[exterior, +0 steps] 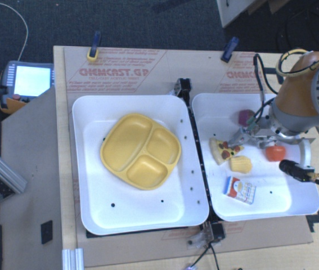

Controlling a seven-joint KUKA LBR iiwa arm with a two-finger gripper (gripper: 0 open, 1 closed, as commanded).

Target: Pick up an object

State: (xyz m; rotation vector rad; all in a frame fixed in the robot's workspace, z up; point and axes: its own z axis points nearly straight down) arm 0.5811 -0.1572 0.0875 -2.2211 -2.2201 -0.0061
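While the pincer (239, 141), grip unclear, hovers, the pizza slice (221, 150) lies just beside it

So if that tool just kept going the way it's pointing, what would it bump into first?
Probably the pizza slice toy: the tool points leftward toward it in the right bin. Depth is unclear, so it may pass just above.

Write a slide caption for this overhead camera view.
Grey arm reaches over right white bin of small toy foods; yellow divided plate fills the left.
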